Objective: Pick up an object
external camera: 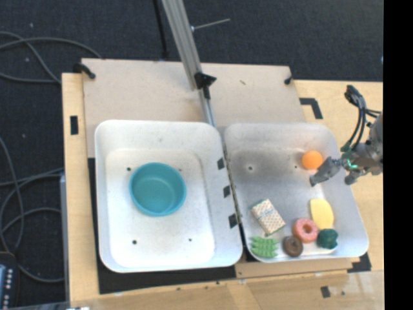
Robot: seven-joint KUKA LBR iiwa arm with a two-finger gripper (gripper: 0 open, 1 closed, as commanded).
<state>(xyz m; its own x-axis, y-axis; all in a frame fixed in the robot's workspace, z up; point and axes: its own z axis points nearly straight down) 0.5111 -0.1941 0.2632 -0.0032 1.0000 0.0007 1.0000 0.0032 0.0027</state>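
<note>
White plastic made up both shallow bins on the bench (161,89). The left bin (110,141) held a round teal bowl (157,188), sitting left of centre. The right bin (271,141) held the small items: an orange ball (312,159) near the right wall, a yellow oblong block (321,212) below it, a pink ring doughnut (305,229), a brown ring doughnut (293,246), a dark green lump (328,239), a light green ridged piece (263,246) and a tan waffle-patterned block (268,216). The grey two-finger gripper (322,172) reached in over the right rim, just beside the orange ball and above the yellow block. Nothing could be seen between its fingers, and whether they were spread or pressed together could not be told.
</note>
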